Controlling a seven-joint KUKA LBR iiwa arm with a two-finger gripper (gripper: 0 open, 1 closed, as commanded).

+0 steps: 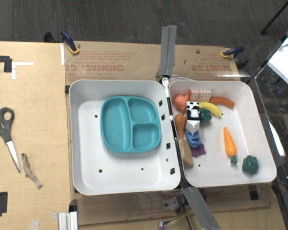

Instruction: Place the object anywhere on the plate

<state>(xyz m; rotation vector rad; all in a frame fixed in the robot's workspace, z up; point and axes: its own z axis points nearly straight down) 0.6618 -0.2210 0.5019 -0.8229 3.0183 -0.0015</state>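
A teal divided plate [131, 124] lies in the left white bin [86, 176], with nothing on it. The right white bin [259, 171] holds several toy foods: an orange carrot [230, 143], a dark green pepper [250, 165], a yellow banana [211, 109], a reddish sausage [222, 101], a pink piece [181, 101], a wafer block [200, 95], a black and white cube [193, 113] and a blue and purple piece [195, 143].
Scissors [5, 131] lie on the cardboard bench at the far left. A grey metal bar [167, 51] stands behind the bins' shared wall. Clamps [69, 42] hold the cardboard at the back.
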